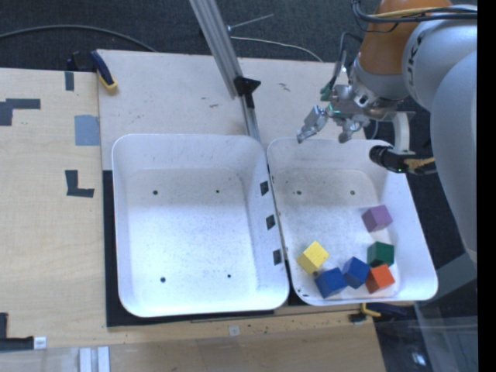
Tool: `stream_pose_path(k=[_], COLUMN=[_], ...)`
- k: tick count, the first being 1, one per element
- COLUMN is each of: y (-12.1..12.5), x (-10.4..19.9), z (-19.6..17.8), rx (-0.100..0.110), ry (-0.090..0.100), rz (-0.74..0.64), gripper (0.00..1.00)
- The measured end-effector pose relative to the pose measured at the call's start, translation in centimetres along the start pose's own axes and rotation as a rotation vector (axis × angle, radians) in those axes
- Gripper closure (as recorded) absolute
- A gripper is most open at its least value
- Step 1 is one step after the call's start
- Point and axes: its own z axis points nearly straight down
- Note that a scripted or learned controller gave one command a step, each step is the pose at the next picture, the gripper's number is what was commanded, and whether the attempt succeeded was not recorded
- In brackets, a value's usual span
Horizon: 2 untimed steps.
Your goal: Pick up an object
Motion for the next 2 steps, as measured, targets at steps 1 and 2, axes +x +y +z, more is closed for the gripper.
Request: stream_pose_path(k=[1, 2], y=[-10.8, -15.6], x=[-5.0, -0.1], z=[9.0, 12.5], rx=[0.012, 0.007], ry=[0.001, 0.003], rz=[0.008, 0.000], gripper=[0.00, 0.00])
